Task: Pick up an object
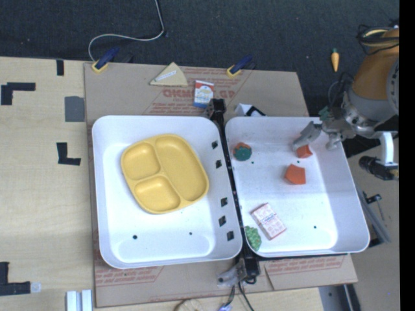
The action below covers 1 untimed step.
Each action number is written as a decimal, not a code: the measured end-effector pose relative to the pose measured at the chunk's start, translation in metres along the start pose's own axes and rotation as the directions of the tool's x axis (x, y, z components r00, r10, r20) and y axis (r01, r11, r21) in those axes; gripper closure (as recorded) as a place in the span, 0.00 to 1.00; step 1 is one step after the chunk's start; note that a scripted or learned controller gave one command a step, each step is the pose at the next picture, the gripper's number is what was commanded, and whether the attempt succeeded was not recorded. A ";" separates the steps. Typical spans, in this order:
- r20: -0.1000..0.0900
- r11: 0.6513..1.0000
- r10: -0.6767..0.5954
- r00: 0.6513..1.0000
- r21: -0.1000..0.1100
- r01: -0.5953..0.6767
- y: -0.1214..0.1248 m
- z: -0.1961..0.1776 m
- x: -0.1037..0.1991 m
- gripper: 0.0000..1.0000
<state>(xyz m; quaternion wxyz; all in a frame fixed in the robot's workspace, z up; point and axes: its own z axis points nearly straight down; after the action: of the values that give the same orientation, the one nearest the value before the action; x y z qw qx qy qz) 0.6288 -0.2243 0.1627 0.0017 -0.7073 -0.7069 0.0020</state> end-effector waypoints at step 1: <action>0.001 1.000 -0.003 1.000 -0.007 0.003 0.041 0.076 0.005 0.00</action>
<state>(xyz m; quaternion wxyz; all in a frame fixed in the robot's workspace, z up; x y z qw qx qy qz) 0.6696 -0.2195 0.0868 -0.0011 -0.7062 -0.7080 -0.0001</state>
